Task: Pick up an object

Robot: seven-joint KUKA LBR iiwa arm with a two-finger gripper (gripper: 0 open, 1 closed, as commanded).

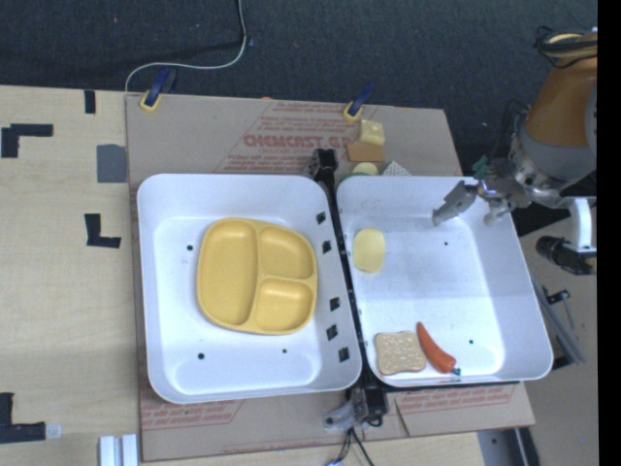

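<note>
The right bin (505, 289) holds a pale yellow round piece (369, 249) near its left wall, a slice of toast (399, 352) at the front, and an orange carrot (436, 348) beside the toast. My gripper (473, 203) hangs over the bin's far right corner with its two fingers spread apart and nothing between them. It stands well to the right of the yellow piece and far from the toast and carrot.
The left bin (165, 260) contains a yellow divided plate (256, 275). Small blocks (367, 144) lie on the cardboard behind the bins. A black divider with clips (335, 260) runs between the bins.
</note>
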